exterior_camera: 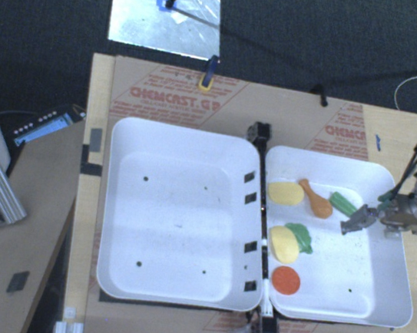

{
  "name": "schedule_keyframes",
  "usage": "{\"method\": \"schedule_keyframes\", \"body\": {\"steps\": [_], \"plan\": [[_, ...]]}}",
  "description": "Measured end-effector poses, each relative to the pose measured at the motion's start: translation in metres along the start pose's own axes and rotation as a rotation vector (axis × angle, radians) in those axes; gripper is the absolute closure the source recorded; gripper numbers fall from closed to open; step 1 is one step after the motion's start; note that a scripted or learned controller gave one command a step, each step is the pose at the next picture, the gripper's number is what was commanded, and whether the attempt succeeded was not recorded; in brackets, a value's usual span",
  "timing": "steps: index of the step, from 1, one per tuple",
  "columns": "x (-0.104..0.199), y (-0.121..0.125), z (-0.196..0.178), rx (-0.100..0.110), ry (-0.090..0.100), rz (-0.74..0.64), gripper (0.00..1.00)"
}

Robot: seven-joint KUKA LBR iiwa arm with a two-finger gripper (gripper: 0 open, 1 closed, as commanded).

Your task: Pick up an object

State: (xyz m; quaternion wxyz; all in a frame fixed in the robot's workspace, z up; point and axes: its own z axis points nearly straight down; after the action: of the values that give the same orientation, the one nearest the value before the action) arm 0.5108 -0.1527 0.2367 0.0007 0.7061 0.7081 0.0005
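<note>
Gripper (357, 220) hangs over the right bin (387, 297), just beside the green piece (342, 202) — can't tell how open it is, nothing visibly held. Toys sit near the divider.

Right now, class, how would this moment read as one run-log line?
arm: over right bin | gripper: beside green piece, holding nothing seen | right bin: yellow, orange, green, red toys | step: pick not yet done

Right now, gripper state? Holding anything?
Gripper: low over the right bin, next to the green piece; open or shut cannot be told, and no object visibly held.
</note>
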Motion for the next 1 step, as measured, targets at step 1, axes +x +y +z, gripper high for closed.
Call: {"method": "schedule_keyframes", "body": {"steps": [1], "plan": [[-0.0001,0.0011,-0.0112,-0.003,0.000,-0.002,1.00]]}}
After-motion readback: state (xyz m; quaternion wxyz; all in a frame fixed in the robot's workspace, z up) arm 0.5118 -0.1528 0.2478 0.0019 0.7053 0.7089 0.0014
